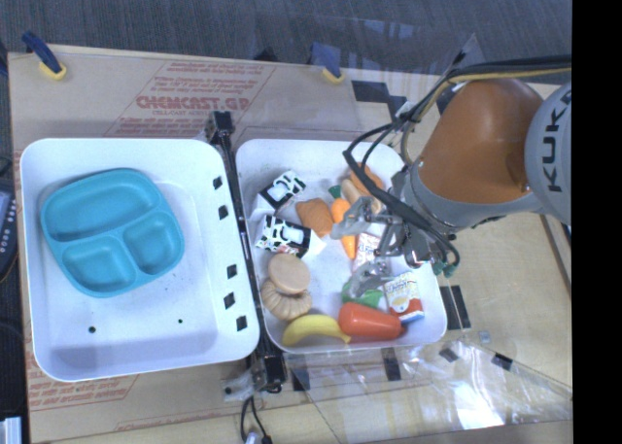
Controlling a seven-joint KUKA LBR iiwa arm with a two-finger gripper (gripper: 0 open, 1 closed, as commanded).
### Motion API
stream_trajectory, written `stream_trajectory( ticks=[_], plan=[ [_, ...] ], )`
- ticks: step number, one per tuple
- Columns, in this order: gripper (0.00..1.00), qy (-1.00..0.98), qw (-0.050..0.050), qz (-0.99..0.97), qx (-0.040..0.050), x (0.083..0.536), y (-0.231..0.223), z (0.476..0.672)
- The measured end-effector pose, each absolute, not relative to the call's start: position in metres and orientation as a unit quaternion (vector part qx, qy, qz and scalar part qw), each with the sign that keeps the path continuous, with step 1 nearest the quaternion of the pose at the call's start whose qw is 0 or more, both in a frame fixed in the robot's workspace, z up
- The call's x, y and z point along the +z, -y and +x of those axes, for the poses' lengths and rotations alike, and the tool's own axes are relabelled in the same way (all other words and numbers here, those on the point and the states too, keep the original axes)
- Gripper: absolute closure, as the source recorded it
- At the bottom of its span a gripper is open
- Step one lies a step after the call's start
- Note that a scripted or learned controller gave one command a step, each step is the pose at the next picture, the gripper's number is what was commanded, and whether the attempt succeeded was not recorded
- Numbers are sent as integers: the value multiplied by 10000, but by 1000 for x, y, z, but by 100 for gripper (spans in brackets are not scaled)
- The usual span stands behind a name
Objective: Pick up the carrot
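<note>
2 white bins are seen side by side. In the left bin (58, 335) a blue divided tray (109, 228) is laid. The right bin (255, 165) is crowded with toy food: a banana (309, 328), a red pepper (369, 322), stacked biscuits (288, 287), 2 cow-patterned cartons (282, 235).

The carrot (342, 220), small and orange, is judged to be the piece lying near the bin's middle, just beside a brownish bread-like item (315, 215); the identification is not certain.

The gripper (379, 238) is lowered into the right bin, close to the carrot's right side. Whether the claw is wide or narrow cannot be told amid the clutter and cables.

Nothing is seen lifted. The approach appears made; grasp and lift are judged outstanding.
</note>
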State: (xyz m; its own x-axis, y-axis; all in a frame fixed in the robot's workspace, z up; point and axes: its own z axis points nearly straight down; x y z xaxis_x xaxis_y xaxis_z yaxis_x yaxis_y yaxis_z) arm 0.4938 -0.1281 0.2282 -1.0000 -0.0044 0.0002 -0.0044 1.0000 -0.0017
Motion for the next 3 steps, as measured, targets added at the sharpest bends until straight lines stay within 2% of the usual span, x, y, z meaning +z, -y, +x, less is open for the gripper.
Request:
stream_trajectory(
  ticks=[1,2,3],
  plan=[
    [0,10000,58,75,-17,100,146,544],
    [100,9999,-12,121,3,116,145,549],
    [100,9745,-6,2242,-2,160,102,522]
  ],
)
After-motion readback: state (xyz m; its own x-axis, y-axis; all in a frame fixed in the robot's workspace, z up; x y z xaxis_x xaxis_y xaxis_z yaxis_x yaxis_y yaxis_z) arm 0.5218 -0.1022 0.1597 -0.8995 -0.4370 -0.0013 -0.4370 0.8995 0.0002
